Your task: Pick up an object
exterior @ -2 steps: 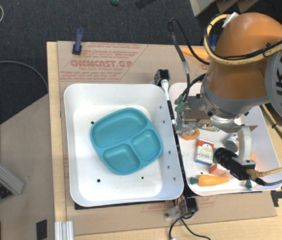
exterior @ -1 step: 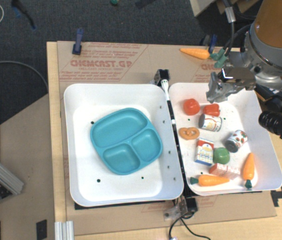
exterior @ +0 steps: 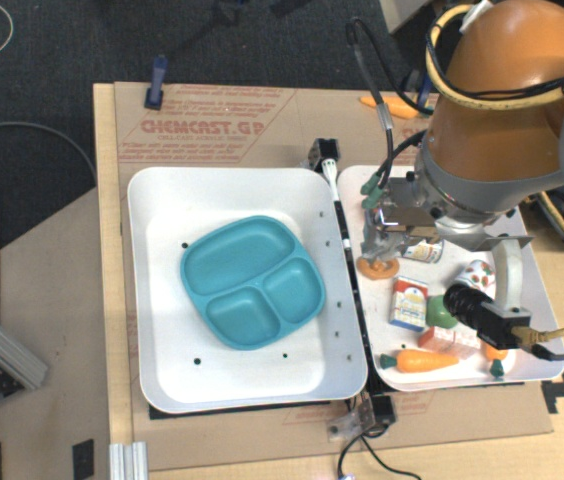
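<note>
Low over the cluttered bin (exterior: 540, 366), at its edge beside the other bin (exterior: 154, 268), the gripper (exterior: 383, 240) hangs just above a small orange-brown piece (exterior: 377, 266); I cannot tell whether it is open or closed, so this looks like the approach, with descent and closing next.

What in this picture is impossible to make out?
Camera view:
- Right bin: far half hidden by the arm.
- Box: label too small to read.
- Orange disc: partly hidden by the gripper; whether they touch, cannot tell.
</note>
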Controlling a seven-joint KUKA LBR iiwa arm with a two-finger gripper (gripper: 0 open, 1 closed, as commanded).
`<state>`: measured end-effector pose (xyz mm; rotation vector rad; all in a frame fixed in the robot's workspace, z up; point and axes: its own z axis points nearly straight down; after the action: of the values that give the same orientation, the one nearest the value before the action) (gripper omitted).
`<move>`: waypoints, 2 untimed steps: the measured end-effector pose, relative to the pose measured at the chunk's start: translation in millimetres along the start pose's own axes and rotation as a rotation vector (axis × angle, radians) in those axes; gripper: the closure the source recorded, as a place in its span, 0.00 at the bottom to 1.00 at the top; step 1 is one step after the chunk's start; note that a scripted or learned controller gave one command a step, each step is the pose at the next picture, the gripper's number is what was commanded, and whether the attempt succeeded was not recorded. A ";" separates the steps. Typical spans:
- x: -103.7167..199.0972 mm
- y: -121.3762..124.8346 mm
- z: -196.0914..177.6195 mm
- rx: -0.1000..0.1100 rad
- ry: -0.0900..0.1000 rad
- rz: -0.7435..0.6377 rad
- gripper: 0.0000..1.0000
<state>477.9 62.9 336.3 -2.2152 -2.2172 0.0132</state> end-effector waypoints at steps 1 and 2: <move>-5.1 1.5 -38.1 -0.017 0.001 0.000 1.00; -4.5 1.8 -47.0 -0.016 0.000 -0.001 1.00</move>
<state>480.2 58.5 383.2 -2.2224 -2.2261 -0.0050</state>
